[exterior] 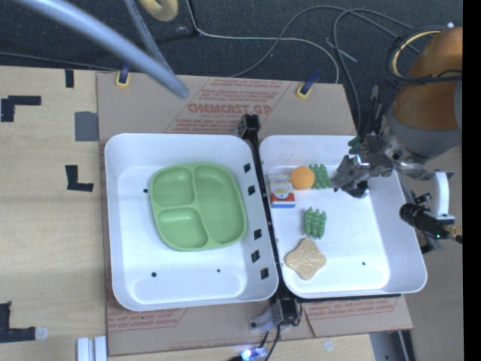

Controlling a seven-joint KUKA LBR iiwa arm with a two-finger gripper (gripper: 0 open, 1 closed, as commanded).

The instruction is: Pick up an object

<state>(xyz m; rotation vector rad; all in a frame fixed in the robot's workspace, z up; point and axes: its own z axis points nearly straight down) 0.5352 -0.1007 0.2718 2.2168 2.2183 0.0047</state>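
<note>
The right bin (376, 277) holds an orange ball (302, 177), a green ridged piece (321, 175) just right of it, a second green ridged piece (315, 222), a tan cookie-shaped piece (304, 258) and a small white, red and blue box (281, 190). My gripper (352, 179) hangs low over the bin's upper right part, a little right of the upper green piece. Nothing shows between its dark fingers.
The left bin (128, 277) carries a green divided plate (198, 205). A black divider (259, 201) runs between the bins. Cables trail across the dark bench at the back, and a grey pole (98, 28) slants over the upper left.
</note>
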